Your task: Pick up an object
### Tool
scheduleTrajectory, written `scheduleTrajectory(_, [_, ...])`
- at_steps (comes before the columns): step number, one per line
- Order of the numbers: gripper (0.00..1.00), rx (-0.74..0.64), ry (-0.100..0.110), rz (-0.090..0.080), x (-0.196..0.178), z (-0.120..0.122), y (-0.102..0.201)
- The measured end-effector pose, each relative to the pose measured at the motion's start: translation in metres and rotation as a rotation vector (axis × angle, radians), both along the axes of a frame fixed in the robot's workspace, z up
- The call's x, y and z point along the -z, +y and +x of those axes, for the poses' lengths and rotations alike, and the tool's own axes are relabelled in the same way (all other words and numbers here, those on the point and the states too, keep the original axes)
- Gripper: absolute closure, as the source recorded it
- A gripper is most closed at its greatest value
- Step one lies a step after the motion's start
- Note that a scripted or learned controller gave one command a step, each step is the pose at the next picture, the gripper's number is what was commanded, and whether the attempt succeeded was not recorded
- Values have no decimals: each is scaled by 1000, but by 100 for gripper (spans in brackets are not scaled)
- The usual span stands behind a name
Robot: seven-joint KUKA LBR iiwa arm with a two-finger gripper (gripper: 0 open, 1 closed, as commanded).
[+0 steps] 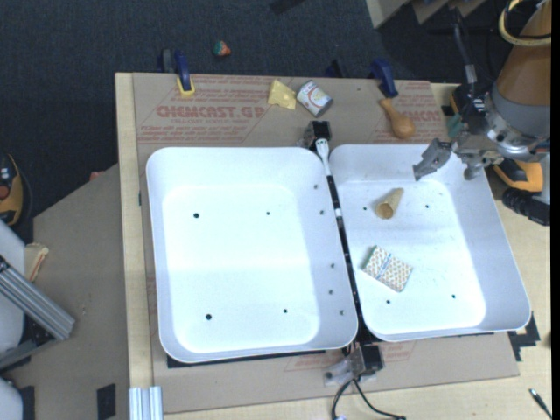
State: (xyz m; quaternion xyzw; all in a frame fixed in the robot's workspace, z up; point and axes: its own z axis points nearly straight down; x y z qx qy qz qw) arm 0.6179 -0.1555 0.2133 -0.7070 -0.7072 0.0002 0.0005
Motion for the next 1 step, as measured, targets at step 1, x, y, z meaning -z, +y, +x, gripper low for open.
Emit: scheduleTrajectory(1, [0, -4, 3, 2, 112, 19, 48])
